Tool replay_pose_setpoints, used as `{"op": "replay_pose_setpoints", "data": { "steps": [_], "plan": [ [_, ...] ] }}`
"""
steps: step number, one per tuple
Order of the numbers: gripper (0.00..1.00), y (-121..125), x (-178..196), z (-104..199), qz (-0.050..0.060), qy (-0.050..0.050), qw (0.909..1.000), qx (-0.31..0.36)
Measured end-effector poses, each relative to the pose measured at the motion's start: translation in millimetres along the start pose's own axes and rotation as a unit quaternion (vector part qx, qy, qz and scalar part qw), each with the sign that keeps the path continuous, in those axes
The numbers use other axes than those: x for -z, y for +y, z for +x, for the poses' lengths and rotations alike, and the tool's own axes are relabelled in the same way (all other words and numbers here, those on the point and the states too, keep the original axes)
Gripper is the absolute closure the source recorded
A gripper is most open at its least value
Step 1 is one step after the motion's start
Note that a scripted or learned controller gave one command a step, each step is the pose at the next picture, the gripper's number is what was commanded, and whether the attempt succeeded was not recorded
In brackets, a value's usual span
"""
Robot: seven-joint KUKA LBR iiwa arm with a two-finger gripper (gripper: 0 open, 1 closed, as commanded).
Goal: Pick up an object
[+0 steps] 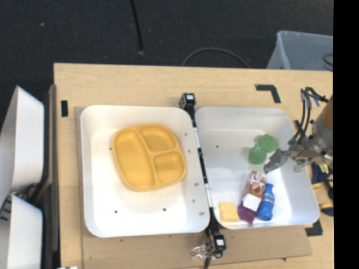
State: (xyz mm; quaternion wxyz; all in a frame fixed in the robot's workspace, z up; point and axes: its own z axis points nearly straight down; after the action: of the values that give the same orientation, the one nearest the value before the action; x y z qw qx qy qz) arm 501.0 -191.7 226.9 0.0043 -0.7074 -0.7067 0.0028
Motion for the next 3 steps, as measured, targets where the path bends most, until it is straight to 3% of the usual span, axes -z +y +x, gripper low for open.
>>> {"op": "replay_pose_setpoints", "data": {
  "steps": [1, 3],
  "plan": [
    [0.0, 3, 6, 0, -0.005, -0.001, 1.0, 0.002],
    [0.0, -5, -102, -5, -0.008, 0.001, 1.0, 0.0]
  ]
}}
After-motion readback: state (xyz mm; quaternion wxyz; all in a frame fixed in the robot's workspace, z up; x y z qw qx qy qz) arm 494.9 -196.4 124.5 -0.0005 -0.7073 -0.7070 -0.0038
